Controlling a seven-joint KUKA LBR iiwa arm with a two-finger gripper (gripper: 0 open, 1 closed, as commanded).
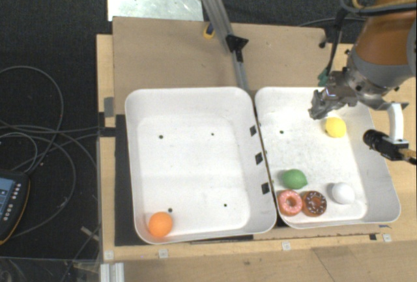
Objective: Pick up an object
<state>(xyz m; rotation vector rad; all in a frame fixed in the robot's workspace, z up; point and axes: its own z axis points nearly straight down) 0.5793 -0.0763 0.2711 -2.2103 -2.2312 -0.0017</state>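
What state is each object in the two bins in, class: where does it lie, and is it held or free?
Orange ball: left bin, near corner, free.
Yellow ball: right bin, beside the gripper, not held.
Green object: right bin, free.
Pink donut: touching chocolate donut.
White ball: right bin, free.

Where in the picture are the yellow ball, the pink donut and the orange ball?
yellow ball [335,127], camera view, centre of its top surface.
pink donut [290,202], camera view, on its frosted ring.
orange ball [159,224], camera view, middle of the ball.
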